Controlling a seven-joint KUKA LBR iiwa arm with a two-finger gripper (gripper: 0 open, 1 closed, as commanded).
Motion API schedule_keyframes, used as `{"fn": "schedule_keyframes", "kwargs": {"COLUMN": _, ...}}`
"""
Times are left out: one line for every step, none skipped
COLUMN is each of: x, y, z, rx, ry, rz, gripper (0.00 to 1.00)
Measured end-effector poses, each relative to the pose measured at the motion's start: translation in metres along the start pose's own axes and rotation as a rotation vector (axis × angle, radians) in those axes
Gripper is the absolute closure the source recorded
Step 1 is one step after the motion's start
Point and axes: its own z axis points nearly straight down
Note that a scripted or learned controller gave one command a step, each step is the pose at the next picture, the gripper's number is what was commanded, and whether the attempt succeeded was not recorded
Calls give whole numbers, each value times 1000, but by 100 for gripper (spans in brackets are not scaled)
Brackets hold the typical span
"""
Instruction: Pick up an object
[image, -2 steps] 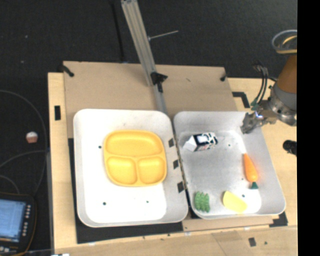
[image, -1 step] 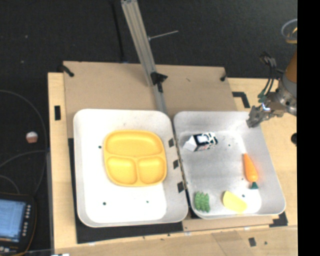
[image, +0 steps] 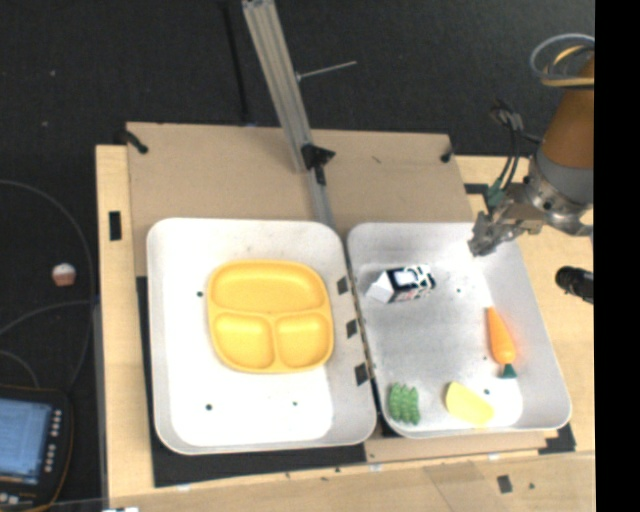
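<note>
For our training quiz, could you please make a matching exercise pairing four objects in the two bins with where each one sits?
Things:
1. yellow divided plate
2. toy carrot
3. small white and black carton
4. green toy

Places:
A. upper left part of the right bin
B. middle of the left bin
C. near the right bin's right wall
D. front left corner of the right bin

Pairs: 1-B, 2-C, 3-A, 4-D
</note>
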Motion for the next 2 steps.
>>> {"fn": "schedule_keyframes", "kwargs": {"x": 52, "y": -9, "z": 3, "rx": 1, "ry": 0, "rz": 0, "gripper": 100}}
{"fn": "schedule_keyframes", "kwargs": {"x": 96, "y": -23, "z": 11, "rx": 2, "ry": 0, "rz": 0, "gripper": 100}}
